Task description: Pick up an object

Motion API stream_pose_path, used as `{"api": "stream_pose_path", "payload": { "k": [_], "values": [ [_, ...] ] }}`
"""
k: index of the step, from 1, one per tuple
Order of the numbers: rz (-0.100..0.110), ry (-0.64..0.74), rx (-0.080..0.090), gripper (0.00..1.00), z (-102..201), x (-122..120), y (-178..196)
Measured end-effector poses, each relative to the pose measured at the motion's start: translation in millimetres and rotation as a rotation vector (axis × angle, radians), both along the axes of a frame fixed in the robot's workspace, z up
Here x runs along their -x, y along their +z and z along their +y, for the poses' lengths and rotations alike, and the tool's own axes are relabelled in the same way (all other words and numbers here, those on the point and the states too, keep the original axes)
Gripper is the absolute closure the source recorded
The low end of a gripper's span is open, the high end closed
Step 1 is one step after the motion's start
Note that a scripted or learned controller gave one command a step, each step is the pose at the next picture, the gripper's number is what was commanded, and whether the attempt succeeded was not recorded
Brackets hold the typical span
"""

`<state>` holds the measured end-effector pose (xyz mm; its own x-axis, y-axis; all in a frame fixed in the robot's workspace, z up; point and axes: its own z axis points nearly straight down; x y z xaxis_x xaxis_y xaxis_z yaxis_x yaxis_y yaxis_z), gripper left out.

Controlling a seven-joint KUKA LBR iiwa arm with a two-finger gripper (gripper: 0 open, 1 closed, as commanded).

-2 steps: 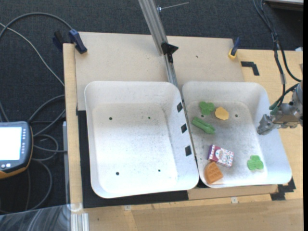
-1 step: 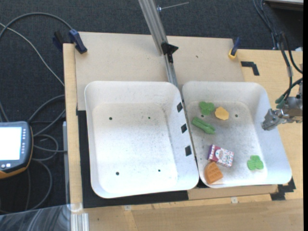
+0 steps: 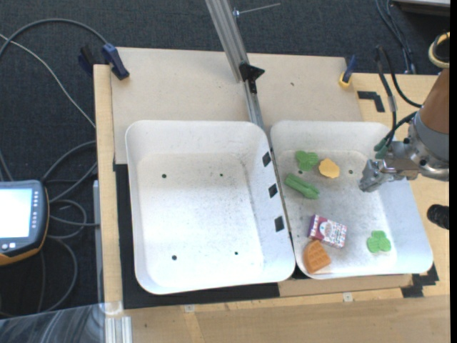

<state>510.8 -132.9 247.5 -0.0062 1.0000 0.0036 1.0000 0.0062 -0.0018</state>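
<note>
The right bin (image 3: 400, 213) holds several small items. A green leafy piece (image 3: 307, 160) lies beside a yellow round piece (image 3: 328, 168). Below them lies a green pod (image 3: 301, 186). A pink and white carton (image 3: 328, 231) and an orange waffle piece (image 3: 318, 256) rest near the front. A green clover-shaped piece (image 3: 378, 242) sits at the front right. My gripper (image 3: 370, 179) hangs over the bin's right half, to the right of the yellow piece, with nothing visibly between its fingers.
The left bin (image 3: 196, 206) stands beside the right one, with a slanted metal pole (image 3: 227, 31) rising from the divide. Clamps (image 3: 114, 61) sit on the bench's far corners. Cables and a teach pendant (image 3: 18, 216) lie on the floor at the left.
</note>
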Motion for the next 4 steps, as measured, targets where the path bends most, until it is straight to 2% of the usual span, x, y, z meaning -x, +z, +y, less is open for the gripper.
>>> {"api": "stream_pose_path", "payload": {
  "k": [2,4],
  "values": [
    [-0.005,0.002,0.002,1.0,115,-33,10],
    [-0.003,0.0,0.002,1.0,221,-72,-18]
  ]
}}
